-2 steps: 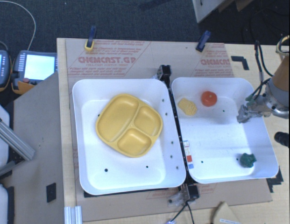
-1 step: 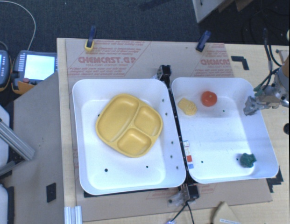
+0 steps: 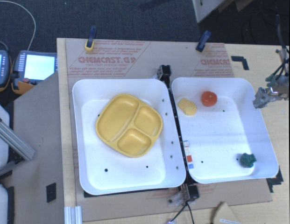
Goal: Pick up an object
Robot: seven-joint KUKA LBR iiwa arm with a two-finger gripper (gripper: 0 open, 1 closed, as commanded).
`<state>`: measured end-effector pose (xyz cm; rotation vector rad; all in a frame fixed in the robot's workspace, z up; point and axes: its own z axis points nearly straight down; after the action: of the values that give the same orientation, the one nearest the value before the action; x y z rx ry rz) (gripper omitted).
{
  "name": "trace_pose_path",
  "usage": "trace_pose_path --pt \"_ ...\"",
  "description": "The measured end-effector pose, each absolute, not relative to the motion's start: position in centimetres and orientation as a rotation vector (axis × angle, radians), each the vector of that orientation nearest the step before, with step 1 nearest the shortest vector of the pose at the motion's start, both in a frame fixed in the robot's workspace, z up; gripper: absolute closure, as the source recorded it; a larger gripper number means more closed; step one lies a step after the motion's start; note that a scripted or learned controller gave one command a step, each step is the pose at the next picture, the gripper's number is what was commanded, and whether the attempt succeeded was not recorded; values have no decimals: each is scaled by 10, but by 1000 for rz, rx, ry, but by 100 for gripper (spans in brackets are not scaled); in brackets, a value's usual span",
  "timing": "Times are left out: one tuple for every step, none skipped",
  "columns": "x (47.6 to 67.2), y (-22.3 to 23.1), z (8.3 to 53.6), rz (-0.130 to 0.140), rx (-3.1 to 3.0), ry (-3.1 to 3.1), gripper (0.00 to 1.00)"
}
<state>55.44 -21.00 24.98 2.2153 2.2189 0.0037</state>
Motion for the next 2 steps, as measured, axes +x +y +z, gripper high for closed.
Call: trace_pose_path --pt "555 -210 292 3 2215 2219 100" --pt "543 -159 278 -1 2219 2228 100"
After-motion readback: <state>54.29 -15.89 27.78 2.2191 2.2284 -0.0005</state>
